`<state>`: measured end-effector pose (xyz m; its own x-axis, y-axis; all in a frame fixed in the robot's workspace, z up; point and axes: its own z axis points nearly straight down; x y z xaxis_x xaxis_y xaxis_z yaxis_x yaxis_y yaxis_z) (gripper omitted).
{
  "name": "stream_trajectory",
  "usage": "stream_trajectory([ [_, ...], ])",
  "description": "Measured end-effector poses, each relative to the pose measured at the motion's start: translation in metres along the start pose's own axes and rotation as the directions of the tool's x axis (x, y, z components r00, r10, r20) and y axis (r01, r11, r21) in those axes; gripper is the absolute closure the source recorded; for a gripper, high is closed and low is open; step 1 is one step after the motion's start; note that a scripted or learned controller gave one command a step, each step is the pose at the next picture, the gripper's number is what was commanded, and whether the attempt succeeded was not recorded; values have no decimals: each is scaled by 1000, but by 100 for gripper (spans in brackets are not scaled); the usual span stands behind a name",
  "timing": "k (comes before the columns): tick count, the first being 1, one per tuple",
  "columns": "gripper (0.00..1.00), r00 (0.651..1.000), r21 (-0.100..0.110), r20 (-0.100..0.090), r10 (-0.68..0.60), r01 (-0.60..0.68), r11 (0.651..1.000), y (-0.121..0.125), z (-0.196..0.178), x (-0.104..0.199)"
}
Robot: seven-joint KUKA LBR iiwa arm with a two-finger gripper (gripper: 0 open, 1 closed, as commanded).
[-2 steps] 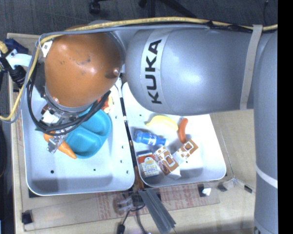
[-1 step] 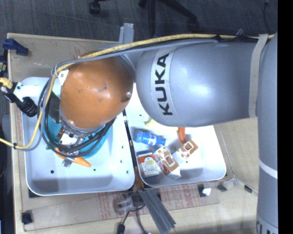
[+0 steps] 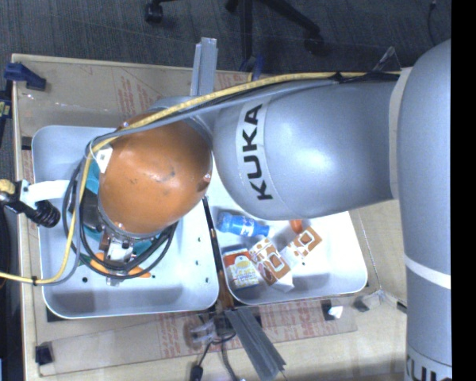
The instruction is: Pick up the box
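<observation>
The hand is lowered into the left bin, mostly hidden under the orange wrist, so its grip can't be told. The patterned box is seen well off to its right, in the other bin beside a blue bottle.

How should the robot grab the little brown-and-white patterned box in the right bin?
Probably from straight above, squeezing across the narrow sides of the patterned box. It seems to lie flat and slanted in the right bin, so the hand would need to turn to match its slant. The small carton sits tight against its left side, so the long edges look like the freer ones to pinch.
</observation>
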<state>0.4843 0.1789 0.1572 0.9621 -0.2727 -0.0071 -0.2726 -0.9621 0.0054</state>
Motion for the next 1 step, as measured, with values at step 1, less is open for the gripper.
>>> stream_trajectory([
  [1, 100, 997, 5, -5, -78, 78, 997, -10, -57, 19],
])
